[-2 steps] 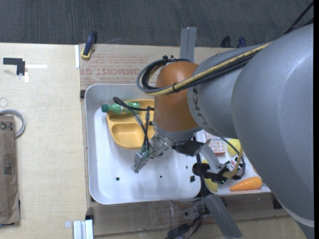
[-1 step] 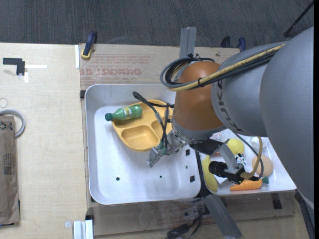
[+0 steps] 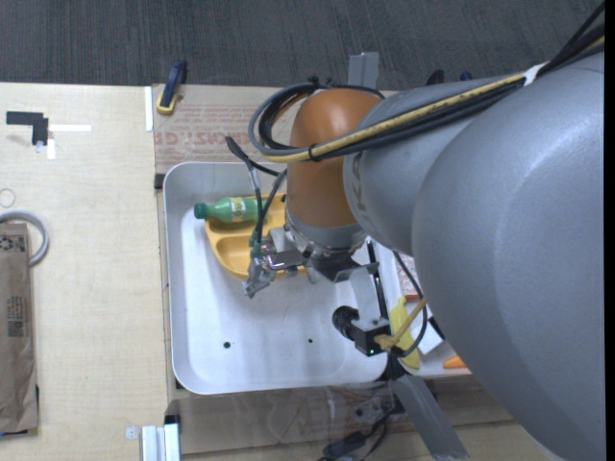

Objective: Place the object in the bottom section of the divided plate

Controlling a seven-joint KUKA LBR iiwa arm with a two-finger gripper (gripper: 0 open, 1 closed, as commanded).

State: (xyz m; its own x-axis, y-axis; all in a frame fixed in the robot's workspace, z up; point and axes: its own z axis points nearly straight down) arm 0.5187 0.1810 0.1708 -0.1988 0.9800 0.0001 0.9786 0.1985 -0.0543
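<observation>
Resting on wood bench [image 3: 77,181]: white bin [image 3: 192,344].

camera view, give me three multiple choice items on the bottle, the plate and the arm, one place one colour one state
1. Where is the green bottle?
A. on the yellow divided plate's upper edge
B. on the bench outside the bin
C. in the bin's lower corner

2. What colour is the band above the arm's wrist?
A. blue
B. orange
C. white

3. How does the bottle lie?
A. upright
B. on its side
C. upside down

Answers: 1 A, it overlaps the plate's top edge; 2 B, orange band shows; 3 B, it stretches flat, cap toward the left.
</observation>
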